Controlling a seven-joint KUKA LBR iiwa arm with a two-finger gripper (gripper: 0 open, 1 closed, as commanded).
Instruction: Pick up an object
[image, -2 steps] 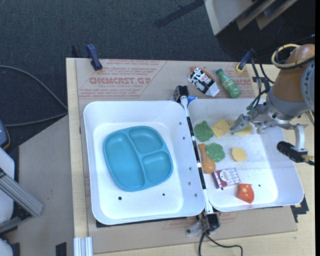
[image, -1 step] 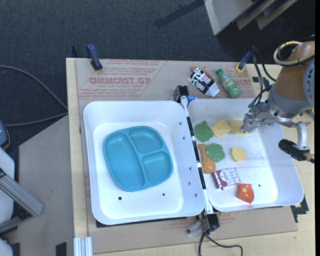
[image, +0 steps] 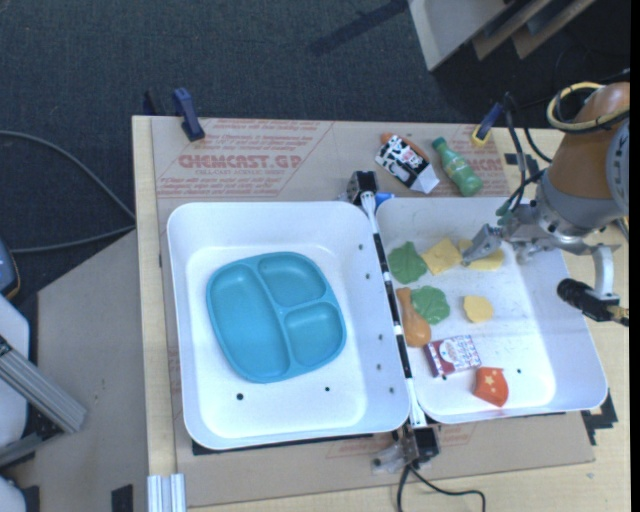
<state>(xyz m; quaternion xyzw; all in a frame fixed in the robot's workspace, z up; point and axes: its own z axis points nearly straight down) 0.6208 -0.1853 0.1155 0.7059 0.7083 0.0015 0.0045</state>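
Note:
My gripper (image: 487, 246) hangs low over the back of the right bin (image: 560, 395), at the end of the grey arm with the orange band (image: 590, 150). Directly under it, touching or nearly so, lies a flat yellow piece (image: 489, 263). To its left are a yellow cheese wedge (image: 441, 256) and a green leafy piece (image: 406, 263). Further forward lie another green piece (image: 431, 301), an orange carrot (image: 412, 320), a small yellow piece (image: 478, 308), a red-and-white packet (image: 455, 355) and a red strawberry (image: 490, 386).
The left bin (image: 200, 240) holds a blue divided plate (image: 277, 315). Behind the bins, on the cardboard, stand a black-and-white cow-pattern carton (image: 405, 163) and a green bottle (image: 459, 168). Blue clamps (image: 187, 113) sit at the board's back edge.

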